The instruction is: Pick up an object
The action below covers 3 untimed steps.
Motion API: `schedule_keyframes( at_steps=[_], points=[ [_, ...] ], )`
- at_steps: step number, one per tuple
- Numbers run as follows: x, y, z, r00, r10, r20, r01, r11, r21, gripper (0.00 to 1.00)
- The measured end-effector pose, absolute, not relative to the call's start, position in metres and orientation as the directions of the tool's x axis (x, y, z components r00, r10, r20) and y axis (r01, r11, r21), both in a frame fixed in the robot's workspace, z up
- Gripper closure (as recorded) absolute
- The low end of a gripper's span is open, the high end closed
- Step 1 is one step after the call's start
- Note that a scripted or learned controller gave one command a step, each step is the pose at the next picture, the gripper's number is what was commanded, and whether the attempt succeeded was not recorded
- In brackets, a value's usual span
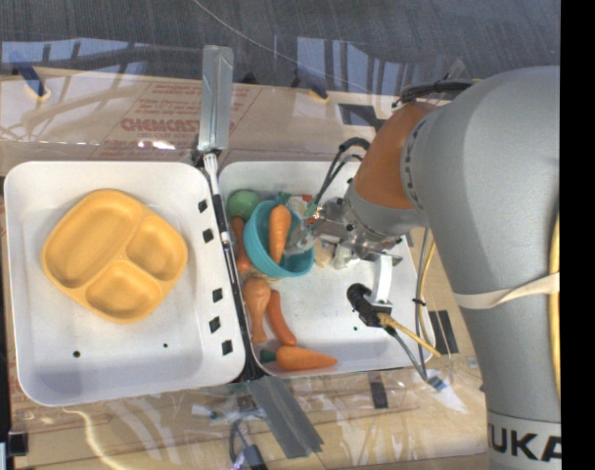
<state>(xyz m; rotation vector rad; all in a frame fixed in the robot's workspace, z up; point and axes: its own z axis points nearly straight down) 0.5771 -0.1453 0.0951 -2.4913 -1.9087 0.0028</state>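
The grey arm [474,184] reaches into the right-hand white bin [322,336], its gripper [315,225] at the rim of a tilted teal plastic bowl [268,243] holding an orange toy carrot [278,231]; whether the jaws are closed cannot be told. A clean lift probably needs a firm pinch on the rim.

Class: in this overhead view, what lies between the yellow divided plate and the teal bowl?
The camera view shows the bins' adjoining walls between the yellow divided plate and teal bowl.

Arm [503,262]: white letters "UKA" at bottom right, cut off by the edge. Cardboard [131,116] behind bins: red print, approx. "CHEMCAST", blurry.
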Motion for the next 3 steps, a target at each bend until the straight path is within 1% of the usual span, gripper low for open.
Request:
schedule_keyframes(
  at_steps=[1,2,3],
  points=[
    [0.638,-0.152,0.084,0.333,0.943,-0.012,0.939,-0.333,-0.087,0.00],
    [0.627,-0.113,0.099,0.111,0.994,-0.021,0.994,-0.111,0.004,0.00],
    [0.629,-0.118,0.116,0.110,0.994,-0.027,0.994,-0.110,0.010,1.00]
  ],
)
